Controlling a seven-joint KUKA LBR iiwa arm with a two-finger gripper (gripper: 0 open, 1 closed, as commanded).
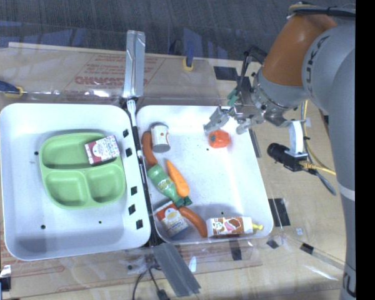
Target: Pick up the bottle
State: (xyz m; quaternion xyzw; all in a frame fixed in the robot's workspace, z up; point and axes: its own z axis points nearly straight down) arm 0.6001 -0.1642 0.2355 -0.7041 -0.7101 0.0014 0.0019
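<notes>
A green bottle (163, 183) lies on its side in the right bin (237, 180), close to the divider (135, 167) that separates the two bins, its long axis running diagonally from upper left to lower right. Which end carries the cap cannot be made out. An orange carrot (177, 177) lies just beside the bottle on the side away from the divider, roughly parallel to it and touching or nearly so. A sausage (148, 149) sits just above the bottle along the divider, with a small can (160, 137) next to it. Below the bottle are a small pouch (172, 220), a second sausage (194, 221) and a brown-labelled squeeze bottle with a yellow tip (231, 226) lying flat along the bin's near wall. The gripper (228, 122) hangs over the far side of the right bin, well apart from the green bottle, directly above a red-orange tomato-like object (219, 139); whether it is spread or pressed together cannot be told. Across the divider, the left bin (25, 230) holds a green sectioned plate (62, 192) with a small carton (102, 149) on it.
</notes>
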